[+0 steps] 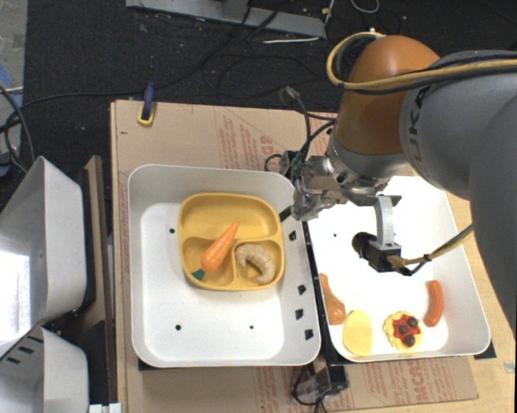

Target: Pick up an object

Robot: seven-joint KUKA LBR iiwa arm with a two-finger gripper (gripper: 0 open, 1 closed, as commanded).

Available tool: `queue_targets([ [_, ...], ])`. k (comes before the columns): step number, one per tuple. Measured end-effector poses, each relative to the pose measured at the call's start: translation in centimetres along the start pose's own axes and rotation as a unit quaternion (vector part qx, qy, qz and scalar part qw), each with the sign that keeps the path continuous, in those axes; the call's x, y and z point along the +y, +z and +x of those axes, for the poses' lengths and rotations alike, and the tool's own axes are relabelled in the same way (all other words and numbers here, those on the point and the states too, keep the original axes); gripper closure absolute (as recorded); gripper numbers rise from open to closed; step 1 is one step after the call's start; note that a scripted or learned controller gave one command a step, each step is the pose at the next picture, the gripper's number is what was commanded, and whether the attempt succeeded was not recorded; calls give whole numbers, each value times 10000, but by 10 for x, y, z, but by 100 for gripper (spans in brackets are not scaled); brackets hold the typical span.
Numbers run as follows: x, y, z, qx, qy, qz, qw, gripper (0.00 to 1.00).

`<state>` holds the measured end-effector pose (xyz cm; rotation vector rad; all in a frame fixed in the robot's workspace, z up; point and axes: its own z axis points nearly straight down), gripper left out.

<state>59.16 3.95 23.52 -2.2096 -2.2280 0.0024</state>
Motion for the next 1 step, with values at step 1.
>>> queue_targets([
  [1,-16,6,42,-1,5,-2,10000,100],
])
